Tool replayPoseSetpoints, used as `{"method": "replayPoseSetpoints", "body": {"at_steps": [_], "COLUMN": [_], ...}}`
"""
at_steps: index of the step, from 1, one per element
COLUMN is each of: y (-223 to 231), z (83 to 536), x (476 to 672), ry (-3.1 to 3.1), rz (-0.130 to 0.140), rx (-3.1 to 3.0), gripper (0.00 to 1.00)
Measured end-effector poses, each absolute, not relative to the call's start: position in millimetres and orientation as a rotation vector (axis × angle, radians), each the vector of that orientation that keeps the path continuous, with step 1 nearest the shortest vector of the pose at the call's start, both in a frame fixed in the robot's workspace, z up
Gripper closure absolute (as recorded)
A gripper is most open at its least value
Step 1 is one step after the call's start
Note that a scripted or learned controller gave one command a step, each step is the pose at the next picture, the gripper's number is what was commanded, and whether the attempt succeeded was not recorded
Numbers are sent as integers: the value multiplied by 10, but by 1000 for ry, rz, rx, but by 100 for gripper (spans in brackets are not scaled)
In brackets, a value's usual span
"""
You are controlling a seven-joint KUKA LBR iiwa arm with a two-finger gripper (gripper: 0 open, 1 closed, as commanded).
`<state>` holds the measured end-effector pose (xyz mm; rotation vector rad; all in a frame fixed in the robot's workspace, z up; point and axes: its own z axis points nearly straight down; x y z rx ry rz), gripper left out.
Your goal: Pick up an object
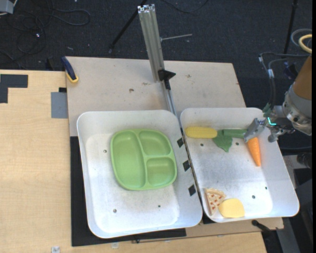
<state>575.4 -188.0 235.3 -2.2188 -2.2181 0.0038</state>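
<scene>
- The claw (259,130) is hovering at the right bin's (284,202) far right edge, just above the carrot's (254,151) top; whether it is apart or together cannot be told.
- The carrot is lying in that bin beside the corn cob (201,133), its green leaves (229,137) pointing left.
- Judging by this, the arm should be lowering squarely over the orange body, straddling its narrow width and keeping off the bin wall.
- The carrot is looking small, smooth and tapered, so it is likely to be slipping if pinched near the tip.

Matt green plastic plate (144,159), scuffed white plastic bins (95,128), pale wood-grain bench (26,157), ribbed metal post (152,41).
</scene>
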Motion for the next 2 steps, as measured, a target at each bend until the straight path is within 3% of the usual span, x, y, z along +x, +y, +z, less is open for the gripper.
{"method": "replayPoseSetpoints", "body": {"at_steps": [1,2], "y": [-1881,-1836], "z": [2363,1735], "x": [5759,5707], "ry": [-2220,-2216], "rz": [2,6], "rx": [-2220,-2217], "gripper": [0,0]}}
